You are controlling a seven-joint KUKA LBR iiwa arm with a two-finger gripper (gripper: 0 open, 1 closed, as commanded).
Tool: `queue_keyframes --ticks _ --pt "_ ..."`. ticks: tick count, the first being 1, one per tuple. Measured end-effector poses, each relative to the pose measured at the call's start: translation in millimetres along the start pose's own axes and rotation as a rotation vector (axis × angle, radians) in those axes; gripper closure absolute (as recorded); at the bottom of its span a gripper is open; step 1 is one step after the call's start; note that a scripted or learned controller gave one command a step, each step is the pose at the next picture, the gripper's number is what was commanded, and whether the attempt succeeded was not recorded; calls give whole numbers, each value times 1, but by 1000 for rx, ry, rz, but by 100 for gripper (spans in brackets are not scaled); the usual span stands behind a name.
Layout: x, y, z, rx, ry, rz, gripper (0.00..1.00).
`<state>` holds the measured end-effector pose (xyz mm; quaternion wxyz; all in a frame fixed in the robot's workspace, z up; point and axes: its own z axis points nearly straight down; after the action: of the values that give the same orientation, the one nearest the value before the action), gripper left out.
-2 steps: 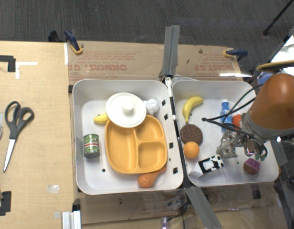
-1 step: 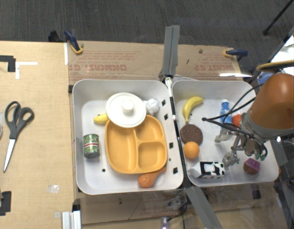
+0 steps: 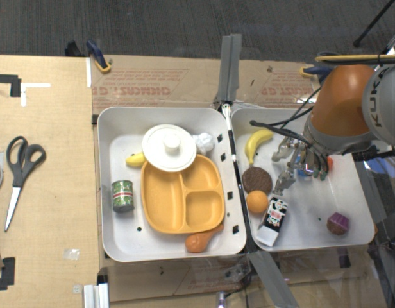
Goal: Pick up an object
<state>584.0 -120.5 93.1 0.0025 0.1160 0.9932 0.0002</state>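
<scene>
Objects: five in the right bin (image 3: 351,236), beneath the claw (image 3: 288,170).
One banana (image 3: 255,142), one brown ball (image 3: 256,179), one orange (image 3: 256,201), one small bottle (image 3: 272,221), one purple piece (image 3: 338,222); whether the claw is apart or together, I cannot tell.

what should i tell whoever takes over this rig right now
Gripper: over the right bin, above its upper middle, with nothing visibly held.
Right bin: banana at upper left, brown round item and orange below it, small bottle lying near the front, purple item at lower right.
Left bin: yellow divided tray, white lid, green can.
Done: arm is in position over the right bin.
Left: grasp and lift one object; the brown item and orange look nearest.
</scene>
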Motion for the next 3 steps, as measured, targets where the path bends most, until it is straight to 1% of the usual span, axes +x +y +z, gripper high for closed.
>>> queue_keyframes --ticks 1,2,3 --pt "72 4 1 1 4 90 0" --pt "-31 29 -16 0 -2 -138 0" --pt "-36 -15 -1 0 -1 -529 0"
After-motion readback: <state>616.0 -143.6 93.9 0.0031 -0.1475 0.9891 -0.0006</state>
